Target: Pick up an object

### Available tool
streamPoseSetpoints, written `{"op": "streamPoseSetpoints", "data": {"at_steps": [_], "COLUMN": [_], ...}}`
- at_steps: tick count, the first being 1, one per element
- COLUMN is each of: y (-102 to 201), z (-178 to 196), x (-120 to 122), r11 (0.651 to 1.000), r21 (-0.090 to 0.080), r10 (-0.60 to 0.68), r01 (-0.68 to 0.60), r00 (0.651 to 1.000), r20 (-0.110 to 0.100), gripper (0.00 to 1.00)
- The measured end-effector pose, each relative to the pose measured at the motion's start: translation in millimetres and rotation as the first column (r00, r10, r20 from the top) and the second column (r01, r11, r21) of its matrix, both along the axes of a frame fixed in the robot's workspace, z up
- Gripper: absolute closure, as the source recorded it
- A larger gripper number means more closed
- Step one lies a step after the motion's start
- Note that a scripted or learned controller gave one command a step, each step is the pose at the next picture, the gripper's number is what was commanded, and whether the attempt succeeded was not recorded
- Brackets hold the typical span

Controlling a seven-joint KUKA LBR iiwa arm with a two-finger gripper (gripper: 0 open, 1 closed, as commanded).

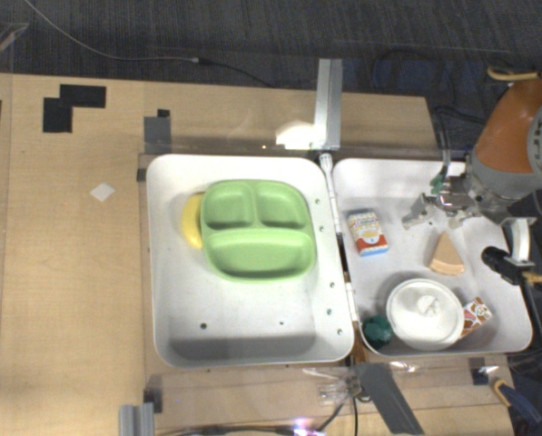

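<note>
Broadly, the bench (62, 271) carries two shallow white bins side by side, the left bin (243, 334) and the right bin (507, 325), and the arm (516, 143) reaches in over the right one, its orange band showing above the wrist. In the left bin a green divided tray (255, 228) lies flat, covering most of a yellow piece (191, 222) that peeks out at its left edge. The right bin holds the smaller things: a white bowl (423, 312) near the front wall, a dark green object (377, 331) touching its left side, a small printed packet (475, 314) just at its right, a little red and blue carton (367, 232) near the bin's left wall, and a tan wedge (447, 255) lying between the carton and the gripper. The gripper (438, 209) hangs low over the back of the right bin, just above the wedge, its metal fingers splayed apart with nothing between them. The wedge looks the nearest candidate; it is probably light and fairly stiff, perhaps a toy slice, with sloping flanks that could squirt out of a pinch. Closing across its two long flat sides near the broad end seems the safest hold. The carton would likely be light and crushable, best taken across its narrow faces.
</note>
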State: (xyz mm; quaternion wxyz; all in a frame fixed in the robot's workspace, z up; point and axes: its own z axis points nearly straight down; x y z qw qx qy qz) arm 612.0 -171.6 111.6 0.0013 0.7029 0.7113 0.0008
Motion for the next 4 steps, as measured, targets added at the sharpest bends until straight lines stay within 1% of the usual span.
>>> {"op": "streamPoseSetpoints", "data": {"at_steps": [1, 2, 3, 4], "y": [-33.9, -34.2, 11.5, 88.5], "z": [-24.6, -11.2, 91.4, 119.3], "x": [-28.7, -25.8, 16.4, -22.3], "r11": [0.997, 0.997, 0.999, 0.999], "r21": [-0.001, -0.005, -0.001, 0.001], "r10": [0.08, 0.081, 0.054, -0.033], "r01": [-0.08, -0.081, -0.054, 0.033], "r00": [0.997, 0.997, 0.999, 0.999], "r20": [0.003, 0.012, 0.004, 0.002], "gripper": [0.0, 1.0, 1.0, 1.0]}}
